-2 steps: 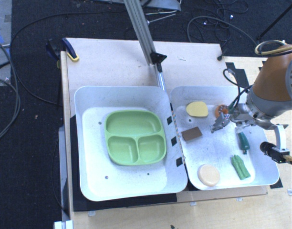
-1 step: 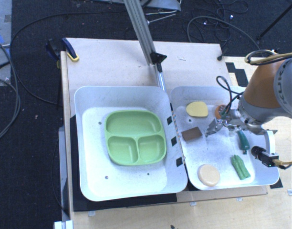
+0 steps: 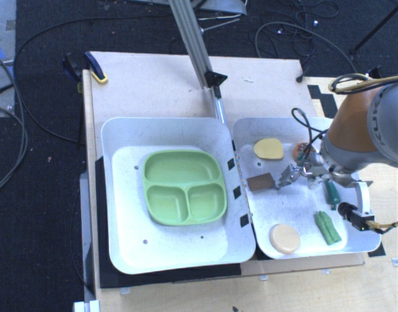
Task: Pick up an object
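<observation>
My gripper (image 3: 285,177) reaches into the right bin (image 3: 303,130) from the right, low over its floor. Its tip sits just right of a brown block (image 3: 260,182), close to it. I cannot tell whether they touch. A yellow oval piece (image 3: 268,149) lies at the back of this bin. A cream round piece (image 3: 284,238) lies at the front. A green pod-like piece (image 3: 328,227) lies at the front right. A small orange item (image 3: 301,151) and a dark green item (image 3: 331,194) are partly hidden beside the wrist.
The left bin (image 3: 121,174) holds a green divided plate (image 3: 185,187). A slanted metal pole (image 3: 194,38) crosses above the back of the bench and ends near where the two bins meet. Cables run on the dark floor behind.
</observation>
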